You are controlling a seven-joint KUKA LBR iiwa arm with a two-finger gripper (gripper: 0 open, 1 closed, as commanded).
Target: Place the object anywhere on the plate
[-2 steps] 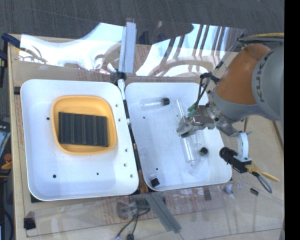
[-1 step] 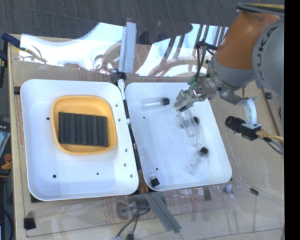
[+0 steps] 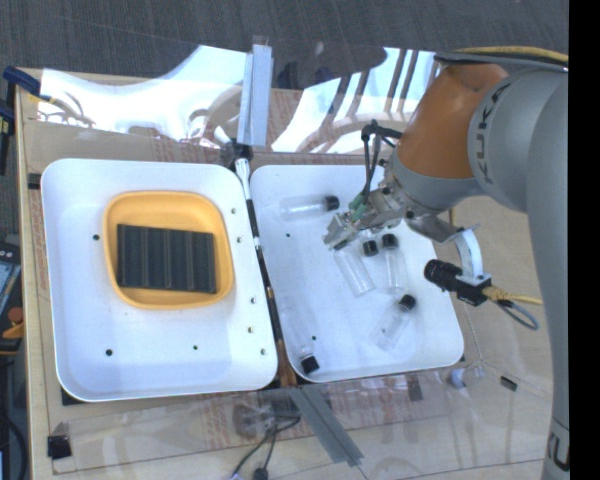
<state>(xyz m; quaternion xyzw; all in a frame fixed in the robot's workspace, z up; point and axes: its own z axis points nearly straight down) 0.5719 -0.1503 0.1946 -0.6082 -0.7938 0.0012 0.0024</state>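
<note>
So the arm comes in from the right side of the frame and its gripper (image 3: pixel 345 230) is parked low over the right bin (image 3: pixel 435 343), about the upper middle of it. Honestly can't tell from this angle what the business end is doing, it's just a blob of metal from above.

The objects here look like small clear vials with black caps, scattered around the right bin. One vial (image 3: pixel 307 206) lies just up and left of the gripper, long axis roughly left-right in the frame with its cap pointing right. A couple more vials (image 3: pixel 358 268) sit right below the gripper, lying more up-down. Another one (image 3: pixel 395 320) is further toward the lower right, and there's a loose black cap (image 3: pixel 309 365) near the bin's lower left corner.

The yellow plate (image 3: pixel 166 211) with the dark ribbed insert sits in the left bin (image 3: pixel 70 358), well to the left of everything.

My guess: whatever it grabs, the carry is a straight leftward haul across the divider between the bins.
</note>
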